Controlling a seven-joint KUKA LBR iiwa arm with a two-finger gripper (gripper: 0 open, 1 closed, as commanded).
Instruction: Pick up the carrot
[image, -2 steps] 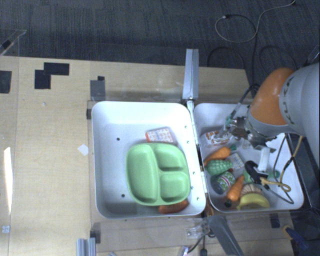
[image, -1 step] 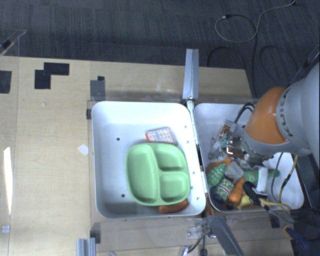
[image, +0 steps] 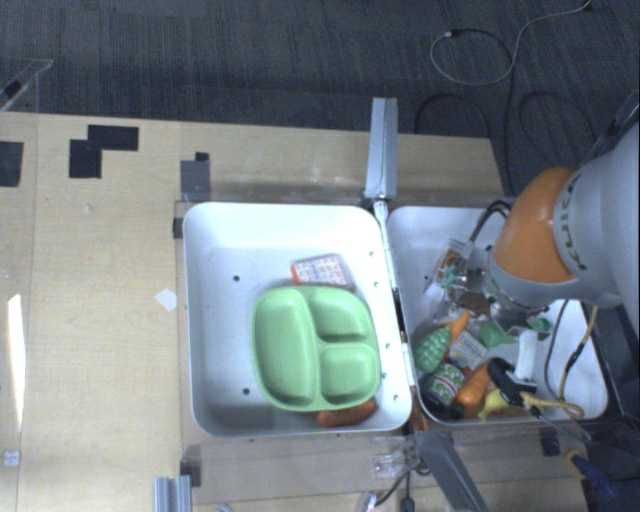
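Two shallow white bins are seen side by side on a pale wooden counter (image: 100, 300). In the left bin (image: 230, 250) a green divided plate (image: 315, 345) is laid near the front right corner, with a small red-patterned card (image: 320, 269) just behind it and an orange-red item (image: 346, 414) partly hidden under its front edge. The right bin (image: 420, 235) is crowded with small things: a bumpy green toy vegetable (image: 432, 349), a small can (image: 444, 382), and a yellow piece (image: 495, 402) near the front wall. The carrot (image: 474, 386) is found in the front part of this bin, lying tilted beside the can. The arm is lowered into the right bin, and the tool (image: 470, 300) is placed among the clutter, behind the carrot; whether it is open or closed cannot be told, since it is masked by the wrist and the surrounding items.
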